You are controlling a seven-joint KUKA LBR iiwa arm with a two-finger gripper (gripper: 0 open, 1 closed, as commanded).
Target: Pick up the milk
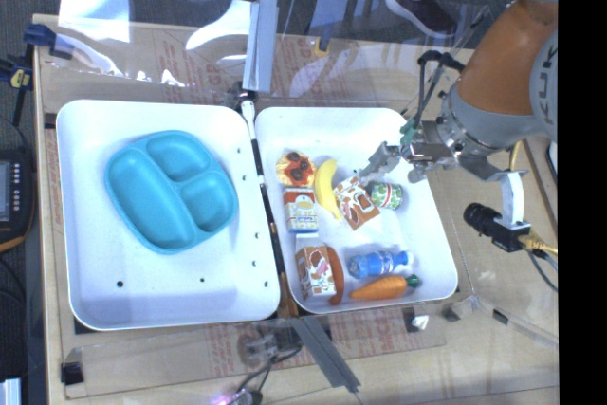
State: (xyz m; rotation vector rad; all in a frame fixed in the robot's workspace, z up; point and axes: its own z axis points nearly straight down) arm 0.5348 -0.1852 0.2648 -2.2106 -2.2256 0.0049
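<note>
Blue divided plate [173, 189] sits in the left bin [81, 285], well left of the fingers. Just below-left of the gripper [381, 158], the red-and-white milk [356, 202] lies tilted beside a banana [326, 185], unlifted. By my judgement the grasp remains undone; finger spread cannot be told.

Glossy white plastic bins [161, 299], smooth matt blue plastic tray [171, 190] at 9 o'clock, printed paper milk carton [356, 202], clear plastic bottle [377, 263], brushed metal arm housing [493, 123] at 3 o'clock, pale wooden desk [493, 318].
</note>
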